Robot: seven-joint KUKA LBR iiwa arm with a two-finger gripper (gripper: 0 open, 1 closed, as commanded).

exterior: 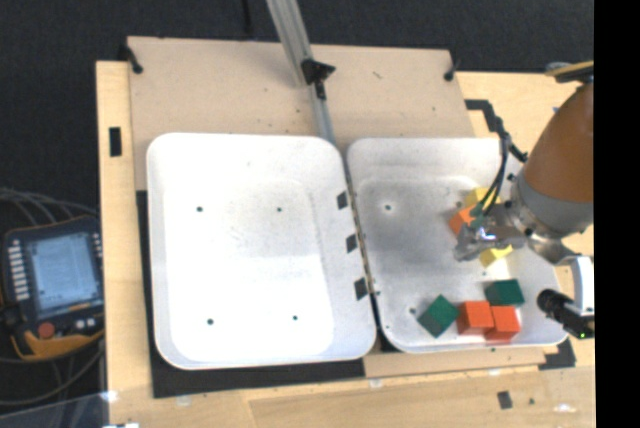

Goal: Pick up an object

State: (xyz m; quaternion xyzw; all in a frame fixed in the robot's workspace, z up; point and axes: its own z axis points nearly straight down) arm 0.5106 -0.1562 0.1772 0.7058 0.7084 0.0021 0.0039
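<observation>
The arm reaches in from the right, over the right bin, and its hand sits low above the bin floor near the right wall. Whether the hand is wide, narrow or holding anything, I cannot tell. An orange piece and a yellow piece lie just beside the hand, partly hidden by it. Along the bin's near edge lie 4 blocks: a green block, an orange block touching a second orange block, and a dark green block just behind those. The left bin sits beside it on the table. A teach pendant lies off the table's left side.
</observation>
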